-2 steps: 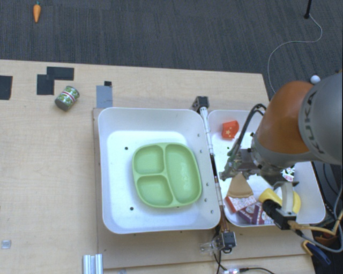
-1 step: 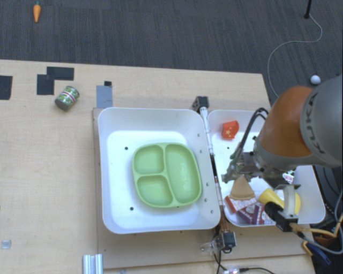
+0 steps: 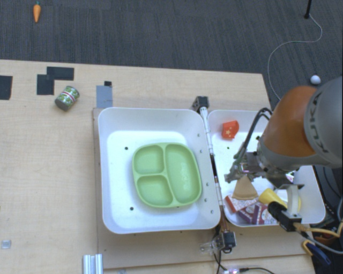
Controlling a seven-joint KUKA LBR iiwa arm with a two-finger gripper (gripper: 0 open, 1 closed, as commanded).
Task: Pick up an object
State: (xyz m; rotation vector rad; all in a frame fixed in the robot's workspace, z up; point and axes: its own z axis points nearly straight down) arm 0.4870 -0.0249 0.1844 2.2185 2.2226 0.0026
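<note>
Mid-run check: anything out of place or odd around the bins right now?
Two things lie outside the bins: a small green-labelled can tipped on its side on the bench, left of the left bin, and a small carrot on the carpet at top left. The green divided plate sits slightly askew.

The robot's arm (image 3: 316, 120) is a thick, rounded limb with a smooth grey shell, seen at the right edge, and a broad glossy orange band (image 3: 289, 126) wraps it above the wrist. Below the band a grey wrist section narrows into a dark metal gripper assembly (image 3: 252, 170) of black brackets and small fittings. A thin black cable (image 3: 250, 128) loops from the orange band's side down to that dark assembly.
</note>
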